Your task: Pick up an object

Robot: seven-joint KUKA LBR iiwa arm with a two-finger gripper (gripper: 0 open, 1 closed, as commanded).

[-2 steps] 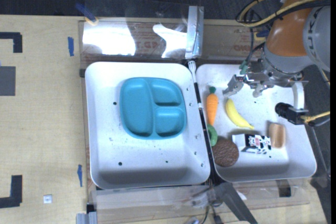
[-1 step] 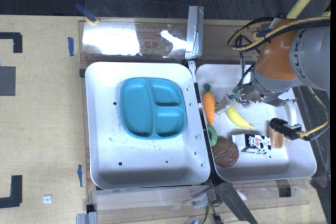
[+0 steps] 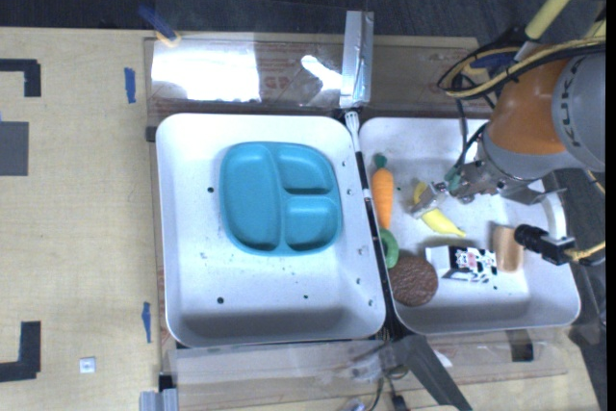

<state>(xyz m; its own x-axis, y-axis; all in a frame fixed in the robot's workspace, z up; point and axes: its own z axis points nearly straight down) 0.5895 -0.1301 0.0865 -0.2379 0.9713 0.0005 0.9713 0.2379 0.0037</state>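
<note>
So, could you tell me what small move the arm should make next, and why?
Probably a short drop toward the yellow banana. The gripper hangs in the right bin just above that banana, nothing shows between its fingers, and the carrot lies farther to the left.

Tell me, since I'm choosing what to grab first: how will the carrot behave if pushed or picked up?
The carrot looks like a smooth, moulded toy, so probably stiff and light. Its round, tapered body may roll or swing sideways if nudged. It lies along the right bin's left wall, which could crowd the hand on that side.
</note>
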